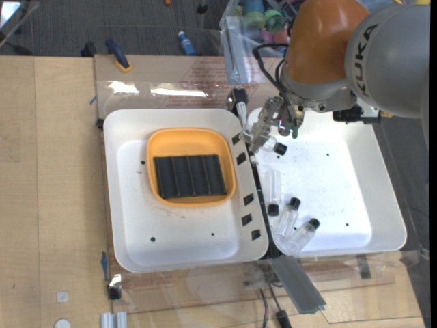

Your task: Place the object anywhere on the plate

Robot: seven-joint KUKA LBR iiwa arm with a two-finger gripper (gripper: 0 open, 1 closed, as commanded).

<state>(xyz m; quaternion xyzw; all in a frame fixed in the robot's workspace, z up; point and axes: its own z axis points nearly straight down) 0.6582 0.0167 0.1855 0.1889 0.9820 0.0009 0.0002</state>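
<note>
Two white bins sat side by side on a wooden bench, with clutter and cables on the dark floor beyond. Toward the left bin's (pixel 130 241) far edge lay an orange plate (pixel 191 140) carrying a dark ribbed block (pixel 189 176). Clear vials with black caps lay in the right bin (pixel 355 183): three (pixel 292 221) near its front-left corner, one (pixel 278 147) close to the far-left corner. The gripper (pixel 270 130) hung over that far-left corner, just above the single vial, on the grey arm (pixel 382 53). Glare and wrist clutter hid the tips, so I could not tell whether they were apart or together, and nothing showed clamped in them. The object was probably one of these vials, though none was marked out. Such a vial looked light, stiff, smooth and round, likely to roll or squirt out of a pinch and possibly breakable; the safest hold would be across the middle of the barrel, square to its length, rather than on the cap.
</note>
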